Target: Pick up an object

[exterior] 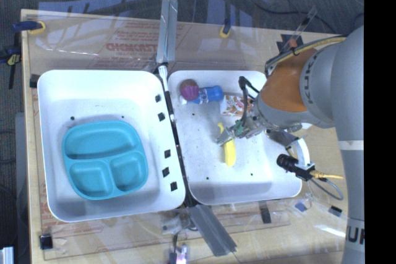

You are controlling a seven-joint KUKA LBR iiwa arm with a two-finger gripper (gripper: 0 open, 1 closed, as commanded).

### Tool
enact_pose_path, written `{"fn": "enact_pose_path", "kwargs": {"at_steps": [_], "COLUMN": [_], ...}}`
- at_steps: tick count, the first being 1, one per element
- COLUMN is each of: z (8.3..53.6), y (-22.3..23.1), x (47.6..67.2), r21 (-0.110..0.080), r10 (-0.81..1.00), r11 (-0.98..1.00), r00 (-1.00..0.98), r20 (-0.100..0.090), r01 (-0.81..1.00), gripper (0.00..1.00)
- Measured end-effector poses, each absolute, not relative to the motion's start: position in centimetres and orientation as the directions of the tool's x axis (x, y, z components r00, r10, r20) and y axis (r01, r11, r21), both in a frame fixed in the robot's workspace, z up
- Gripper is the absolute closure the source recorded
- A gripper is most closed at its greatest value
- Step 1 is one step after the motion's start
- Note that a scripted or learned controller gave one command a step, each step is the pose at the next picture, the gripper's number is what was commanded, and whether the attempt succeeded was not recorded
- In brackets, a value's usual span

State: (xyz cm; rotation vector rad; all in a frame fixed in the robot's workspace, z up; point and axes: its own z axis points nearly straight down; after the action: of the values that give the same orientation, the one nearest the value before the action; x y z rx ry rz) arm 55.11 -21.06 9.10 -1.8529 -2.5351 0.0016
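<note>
Gripper (238, 128) low in right bin (204, 185); finger state cannot be told.
Yellow banana-shaped toy (228, 150): small, curved, lying flat on bin floor just below gripper; purple-and-blue object (199, 93) near back wall.

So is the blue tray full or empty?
Empty. The blue tray in the left bin shows three bare compartments.

Two bins sit side by side on the bench (93, 40). A divided tray (105, 157) lies in the left bin (55, 86). My gripper (238, 128) is down in the right bin (204, 185), near its middle. A banana (228, 151) lies just beside my fingertips, toward the near wall. A ball (189, 90) and a bottle (209, 94) touch at the far wall, with a packet (233, 106) to their right.
</note>
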Motion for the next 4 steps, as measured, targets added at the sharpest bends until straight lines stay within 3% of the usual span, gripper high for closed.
{"fn": "enact_pose_path", "kwargs": {"at_steps": [1,2,3,4], "z": [21.8,13.9,9.1,9.1], "y": [-15.1,-13.5,-16.2,-19.3], "x": [57.7,47.5,58.3,51.3], "r21": [-0.001,-0.007,-0.004,-0.004], "r10": [0.996,1.000,1.000,0.998], "r11": [0.090,0.001,0.024,0.061], "r00": [-0.090,-0.001,-0.024,-0.061], "r20": [0.000,0.002,0.001,0.002], "r01": [0.996,1.000,1.000,0.998], "gripper": [1.00,1.00,1.00,1.00]}}
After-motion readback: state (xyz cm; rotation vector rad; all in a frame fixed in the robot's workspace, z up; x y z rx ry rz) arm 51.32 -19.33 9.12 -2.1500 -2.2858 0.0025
